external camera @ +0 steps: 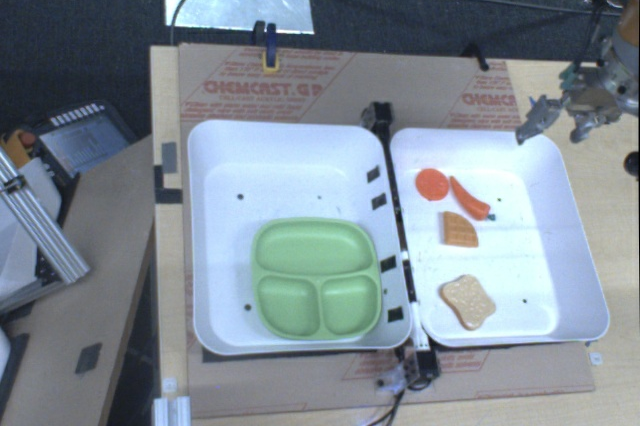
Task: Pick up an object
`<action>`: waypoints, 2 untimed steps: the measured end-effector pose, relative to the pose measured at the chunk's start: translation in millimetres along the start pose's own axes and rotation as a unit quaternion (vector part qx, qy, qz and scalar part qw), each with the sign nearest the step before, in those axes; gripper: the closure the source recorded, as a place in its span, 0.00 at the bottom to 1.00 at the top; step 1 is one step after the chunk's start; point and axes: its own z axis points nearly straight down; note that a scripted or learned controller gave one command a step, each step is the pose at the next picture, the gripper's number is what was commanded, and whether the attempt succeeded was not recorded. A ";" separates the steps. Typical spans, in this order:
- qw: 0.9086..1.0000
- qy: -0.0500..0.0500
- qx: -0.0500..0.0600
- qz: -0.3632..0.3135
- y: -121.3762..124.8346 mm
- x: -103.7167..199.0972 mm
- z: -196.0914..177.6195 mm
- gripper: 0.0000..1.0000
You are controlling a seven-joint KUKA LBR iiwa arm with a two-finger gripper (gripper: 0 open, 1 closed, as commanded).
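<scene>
Lying in the right bin [535, 244], right of the frame's middle: four small food toys. Sitting near the bin's upper left: a round red slice [432, 184]. Lying just right of it, tilted: a carrot [471, 199]. Resting just below those two: an orange wedge [459, 230]. Lying lower down, near the bin's bottom edge: a bread slice [468, 301]. Not touching each other, except maybe the slice and the carrot, too close to tell.

Hanging at the upper right of the frame, by the right bin's top right corner: the gripper [556, 126]. Spreading its fingers [531, 124] wide, holding nothing, well apart from the toys.

Sitting in the left bin [280, 169], toward its bottom: a green plate [317, 276] with three parts. Lying under both bins: a brown board [330, 79]. Gripping the board's top edge: a yellow clamp [269, 54].
</scene>
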 end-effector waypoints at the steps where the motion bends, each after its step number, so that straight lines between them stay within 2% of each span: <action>1: 1.000 -0.001 -0.006 -0.001 1.8 0.8 -7.5 0.00; 2: 1.000 -0.001 -0.004 -0.001 0.9 -2.2 54.3 0.00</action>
